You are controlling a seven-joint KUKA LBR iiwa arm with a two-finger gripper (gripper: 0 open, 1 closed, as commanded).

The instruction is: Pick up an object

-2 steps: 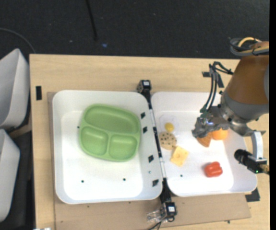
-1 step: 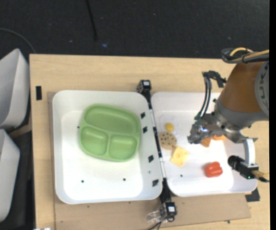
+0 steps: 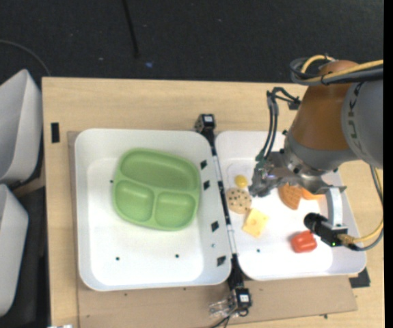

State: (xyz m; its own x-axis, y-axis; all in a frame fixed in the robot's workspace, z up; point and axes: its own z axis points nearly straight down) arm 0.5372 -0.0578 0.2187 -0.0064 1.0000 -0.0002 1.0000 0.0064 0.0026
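In the right bin [image 3: 278, 268] lie a round tan cracker [image 3: 238, 199], a yellow cheese wedge [image 3: 254, 223], a small yellow piece [image 3: 240, 181], an orange item [image 3: 292, 196] and a red item [image 3: 303, 242]. My gripper [image 3: 262, 183] hangs low over the bin's left part, just right of the cracker and the small yellow piece. The wrist hides its fingertips. Nothing shows between the fingers.
The left bin [image 3: 100, 251] holds a green divided plate [image 3: 157, 189]. A black divider with clips [image 3: 218, 203] runs between the bins. The arm's orange band [image 3: 322, 118] covers the right bin's far part. White objects [image 3: 1, 156] stand left of the bench.
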